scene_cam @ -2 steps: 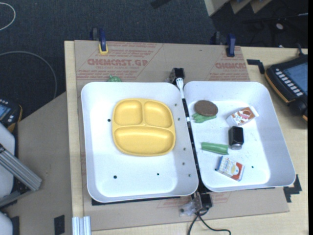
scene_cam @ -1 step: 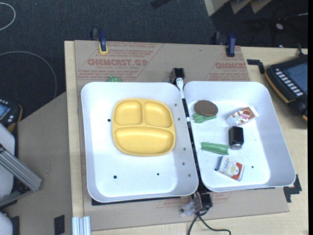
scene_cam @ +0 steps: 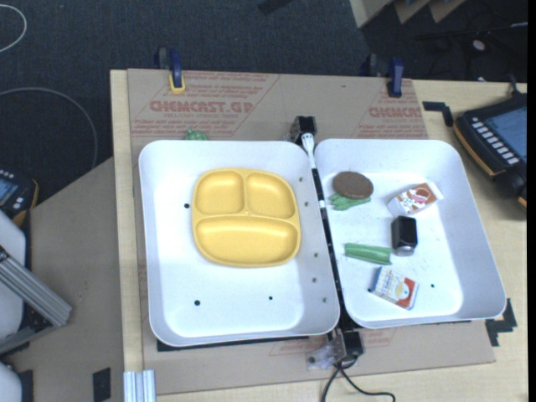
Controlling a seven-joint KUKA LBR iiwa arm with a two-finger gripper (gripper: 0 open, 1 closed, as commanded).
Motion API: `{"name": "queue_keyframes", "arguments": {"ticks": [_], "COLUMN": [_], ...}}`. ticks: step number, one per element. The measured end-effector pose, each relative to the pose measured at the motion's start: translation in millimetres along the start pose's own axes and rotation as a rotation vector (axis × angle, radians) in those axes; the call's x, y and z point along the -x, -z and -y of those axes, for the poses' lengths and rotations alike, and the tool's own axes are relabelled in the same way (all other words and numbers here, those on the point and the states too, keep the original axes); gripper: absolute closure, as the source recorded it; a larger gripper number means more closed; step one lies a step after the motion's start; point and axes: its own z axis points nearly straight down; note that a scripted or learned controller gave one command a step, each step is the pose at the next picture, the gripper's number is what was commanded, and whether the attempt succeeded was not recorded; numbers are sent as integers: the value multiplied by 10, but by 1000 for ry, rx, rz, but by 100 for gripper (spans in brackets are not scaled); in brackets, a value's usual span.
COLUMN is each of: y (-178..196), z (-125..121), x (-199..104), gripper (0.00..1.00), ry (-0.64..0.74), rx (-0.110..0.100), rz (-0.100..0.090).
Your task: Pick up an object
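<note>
The right bin (scene_cam: 469,249) holds several small items. A brown round patty (scene_cam: 353,184) lies at its upper left, on a green leafy piece (scene_cam: 340,200). A white and red packet (scene_cam: 414,198) sits to the right of it. Below that lies a small black block (scene_cam: 404,234). A green strip (scene_cam: 367,253) rests near the bin's left wall, and a white and red carton (scene_cam: 394,288) lies at the lower middle. In the left bin (scene_cam: 167,275) a yellow divided plate (scene_cam: 246,217) lies flat.
The bins rest on a brown board (scene_cam: 251,99) held by two blue clamps (scene_cam: 175,67). A small green item (scene_cam: 196,136) lies on the board behind the left bin. A black and orange pendant (scene_cam: 502,136) sits at the right edge.
</note>
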Motion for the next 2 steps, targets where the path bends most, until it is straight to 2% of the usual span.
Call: {"name": "queue_keyframes", "arguments": {"ticks": [1,2], "y": [-6,-1208], "z": [-215,16], "x": [-289,-331], "gripper": [100,100], "ry": [2,-4], "rx": [4,-12], "rz": [2,-2]}}
